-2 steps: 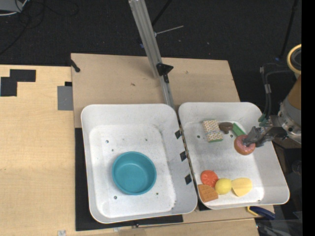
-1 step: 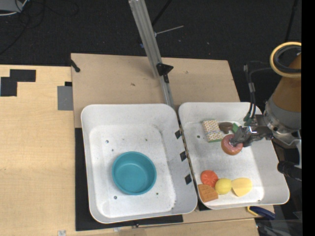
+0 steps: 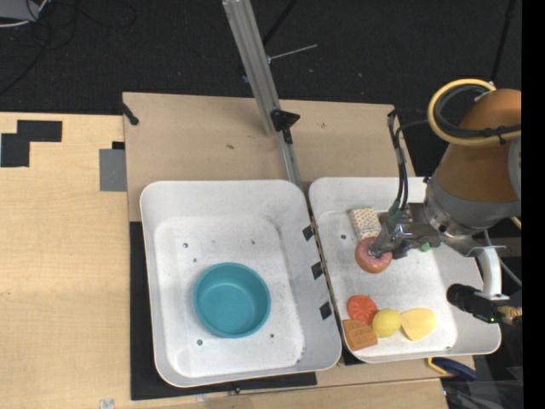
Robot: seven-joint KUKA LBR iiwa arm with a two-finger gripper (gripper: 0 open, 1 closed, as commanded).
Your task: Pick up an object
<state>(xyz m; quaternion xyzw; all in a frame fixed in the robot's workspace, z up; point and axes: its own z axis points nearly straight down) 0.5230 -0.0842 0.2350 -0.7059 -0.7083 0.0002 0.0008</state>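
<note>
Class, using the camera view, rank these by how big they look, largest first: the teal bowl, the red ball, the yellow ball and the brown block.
1. Teal bowl, clearly the largest.
2. Brown block.
3. Red ball and yellow ball: they look too alike to separate, and the block only slightly exceeds them.

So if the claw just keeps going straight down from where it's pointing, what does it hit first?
Most likely the pink round object directly under the claw in the right bin; their gap is unclear.
</note>
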